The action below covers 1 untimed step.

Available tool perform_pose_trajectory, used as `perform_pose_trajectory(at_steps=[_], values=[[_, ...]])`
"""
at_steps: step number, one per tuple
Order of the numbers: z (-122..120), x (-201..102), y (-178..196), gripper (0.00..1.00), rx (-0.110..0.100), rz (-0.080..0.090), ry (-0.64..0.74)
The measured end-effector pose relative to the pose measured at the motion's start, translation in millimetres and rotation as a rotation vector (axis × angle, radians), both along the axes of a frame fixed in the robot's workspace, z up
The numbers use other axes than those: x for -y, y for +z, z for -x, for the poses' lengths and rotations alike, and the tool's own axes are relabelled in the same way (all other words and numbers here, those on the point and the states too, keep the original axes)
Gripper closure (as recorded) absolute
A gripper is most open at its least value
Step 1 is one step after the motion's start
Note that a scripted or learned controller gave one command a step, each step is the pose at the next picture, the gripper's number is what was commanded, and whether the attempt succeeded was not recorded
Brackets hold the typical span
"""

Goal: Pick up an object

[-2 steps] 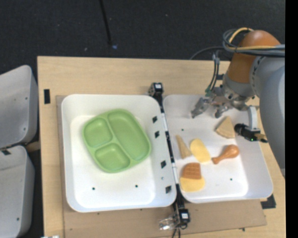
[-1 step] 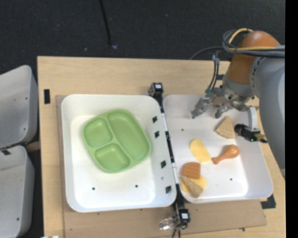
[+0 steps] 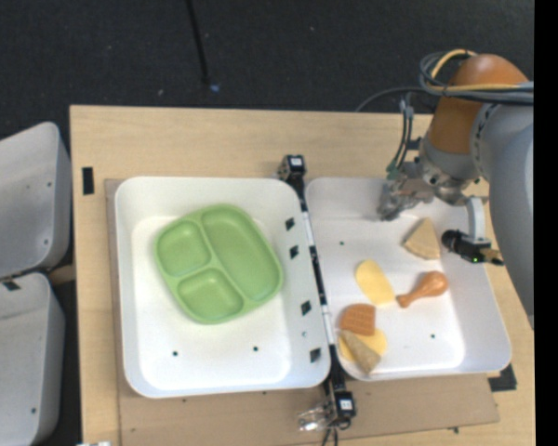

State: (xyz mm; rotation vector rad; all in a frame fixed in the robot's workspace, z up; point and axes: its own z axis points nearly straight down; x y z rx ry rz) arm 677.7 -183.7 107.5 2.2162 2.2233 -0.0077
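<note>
Gripper [image 3: 397, 204] sits low over the far end of the right shallow white bin [image 3: 446, 356], under the grey arm with the orange band [image 3: 465, 110]. At this slant there's no way to tell the gripper's state; nothing visibly pinched. Nearest candidate is the tan wedge-shaped toy piece [image 3: 424, 240], just beside the gripper, toward the near side and slightly right in the view, apart from it, its point aimed roughly back at the gripper. Further toward the near edge: pale yellow oblong piece [image 3: 374, 282], long axis running roughly far-to-near; brown drumstick-shaped toy [image 3: 422, 289], long axis slanted, bulb end up-right; orange-brown rounded piece [image 3: 358, 320] touching a tan-and-yellow wedge [image 3: 365, 348] at the bin's near-left corner. Left white bin [image 3: 139, 360] holds a green three-compartment plastic tray [image 3: 219, 263], well apart from the gripper. My read: grasp not made yet; shortest move is a small shift toward the tan wedge, then descend. Its sloped faces could slip out of a pinch.
</note>
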Motion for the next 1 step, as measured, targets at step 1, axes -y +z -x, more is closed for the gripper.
perform_pose_trajectory(at_steps=[1], values=[[-2.3, -9.4, 50.8, 1.0, 0.005, -0.005, 0.0]])
